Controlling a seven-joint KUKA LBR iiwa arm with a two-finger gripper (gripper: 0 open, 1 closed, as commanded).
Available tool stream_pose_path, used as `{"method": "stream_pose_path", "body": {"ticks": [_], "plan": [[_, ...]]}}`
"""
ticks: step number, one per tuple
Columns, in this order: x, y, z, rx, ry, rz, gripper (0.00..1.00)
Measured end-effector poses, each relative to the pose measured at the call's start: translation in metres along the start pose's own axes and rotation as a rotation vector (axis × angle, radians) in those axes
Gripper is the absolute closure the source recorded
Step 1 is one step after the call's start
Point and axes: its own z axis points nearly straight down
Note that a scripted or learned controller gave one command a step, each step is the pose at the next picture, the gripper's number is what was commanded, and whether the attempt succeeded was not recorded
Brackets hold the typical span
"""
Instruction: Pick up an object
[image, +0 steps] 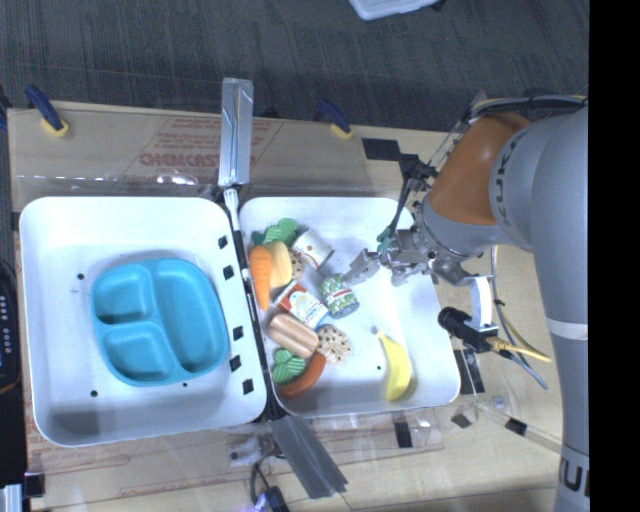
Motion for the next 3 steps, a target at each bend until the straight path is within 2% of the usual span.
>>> {"method": "stream_pose_path", "body": {"ticks": [1,2,3], "plan": [[0.004,0.019,0.054,-0.008,0.000,0.007,0.00],[0.006,0.020,0.043,-0.008,0.003,0.002,1.00],[0.019,0.039,-0.070,-0.009,-0.002,0.255,1.00]]}}
